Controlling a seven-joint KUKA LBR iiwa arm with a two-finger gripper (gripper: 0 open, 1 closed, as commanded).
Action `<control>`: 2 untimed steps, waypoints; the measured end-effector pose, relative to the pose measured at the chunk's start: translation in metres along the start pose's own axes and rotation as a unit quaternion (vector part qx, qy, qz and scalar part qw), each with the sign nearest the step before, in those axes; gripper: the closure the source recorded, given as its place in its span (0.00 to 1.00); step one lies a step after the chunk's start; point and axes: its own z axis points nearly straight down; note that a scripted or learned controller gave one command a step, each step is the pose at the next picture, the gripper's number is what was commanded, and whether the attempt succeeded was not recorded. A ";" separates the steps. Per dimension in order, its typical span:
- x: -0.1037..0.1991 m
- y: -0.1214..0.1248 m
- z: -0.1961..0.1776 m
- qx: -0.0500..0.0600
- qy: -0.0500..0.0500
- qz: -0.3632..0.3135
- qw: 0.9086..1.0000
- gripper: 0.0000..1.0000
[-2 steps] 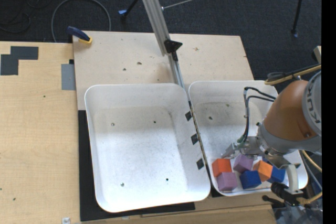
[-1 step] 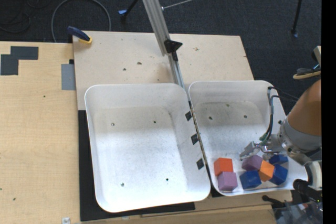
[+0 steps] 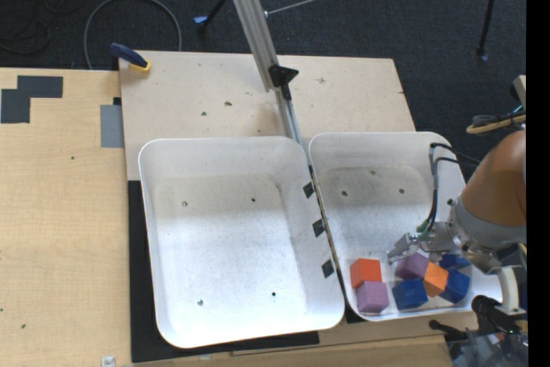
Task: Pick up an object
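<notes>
Where blocks [image 3: 412, 281] crowd, the gripper [image 3: 427, 250] hides its tips

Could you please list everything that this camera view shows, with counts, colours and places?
white bins: two, white, side by side on the bench.
orange blocks: two, in the right bin's near corner; the second lies by the gripper.
purple blocks: two, same corner; the second sits at the gripper.
blue blocks: at least two, same corner; another lies further right.
metal rail: one, silver, slanting up from between the bins.
clamp: one, blue and yellow, at the bench's far left corner.
arm: one, grey with orange band, reaching in from the right.
gripper: one, low over the block cluster.
</notes>
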 end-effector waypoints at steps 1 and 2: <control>0.057 0.000 0.000 -0.001 -0.002 0.001 1.000 0.00; -0.016 -0.001 -0.008 0.007 0.012 -0.003 1.000 0.00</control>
